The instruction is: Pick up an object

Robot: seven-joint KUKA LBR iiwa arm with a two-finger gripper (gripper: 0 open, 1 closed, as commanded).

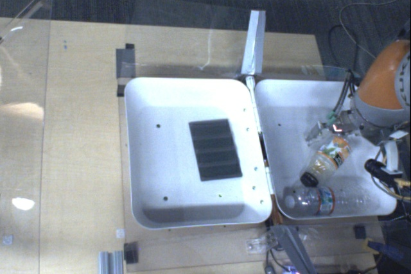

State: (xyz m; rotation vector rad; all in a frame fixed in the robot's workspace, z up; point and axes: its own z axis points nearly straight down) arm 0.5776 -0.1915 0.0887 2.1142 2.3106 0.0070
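While the arm (385,83) reaches in from the right, its grey body and orange band hang over the far right part of the right bin (289,106). The gripper (337,127) sits low in that bin, just above the neck end of a small bottle (327,162); whether the fingers are spread or closed I cannot tell, since they are too small and blurred against the wrist. The bottle, with a dark cap and an orange and green label, lies tilted on the bin floor, its cap pointing toward the near left. Just below it, along the near wall, lies a clear bottle (311,200) on its side with a blue label band. The two bottles are very near each other at the cap end; whether they touch is unclear.

The left bin (144,138) holds a flat dark ribbed pad (215,149), lying slightly skewed near the middle. Both bins rest side by side on the pale wooden surface (70,138), and a grey upright post (255,42) stands behind the seam between them.
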